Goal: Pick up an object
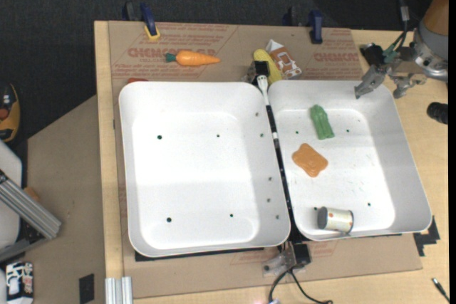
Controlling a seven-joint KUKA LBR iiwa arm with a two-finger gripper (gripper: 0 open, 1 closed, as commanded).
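Green block (322,122) lies in the right bin (399,153), long axis running near-far, down-left of the tool (385,82), which seems open and holds nothing.

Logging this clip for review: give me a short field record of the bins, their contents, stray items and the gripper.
left bin: no objects seen
right bin: green block, orange piece, small can lying on its side
outside bins: toy carrot, yellow item on board behind bins
gripper: above right bin's far right corner, open, holding nothing
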